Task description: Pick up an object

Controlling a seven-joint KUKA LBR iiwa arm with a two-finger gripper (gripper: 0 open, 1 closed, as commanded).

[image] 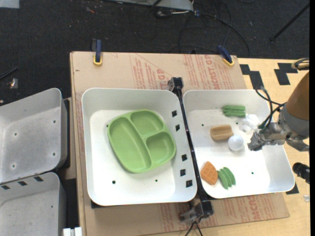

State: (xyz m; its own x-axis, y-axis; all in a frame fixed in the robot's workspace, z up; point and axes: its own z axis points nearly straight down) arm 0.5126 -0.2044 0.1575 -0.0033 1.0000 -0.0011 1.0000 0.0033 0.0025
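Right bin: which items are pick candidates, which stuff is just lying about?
Pick candidates: green bean pod, tan block, white ball, orange waffle, green pea pod; gripper nearby.

Lying about: green divided plate, blue clamps.

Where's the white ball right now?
The white ball lies in the right bin, just right of the tan block and left of the gripper.

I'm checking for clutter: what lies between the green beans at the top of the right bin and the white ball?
The camera view shows a crumpled white object between the green beans and the white ball.
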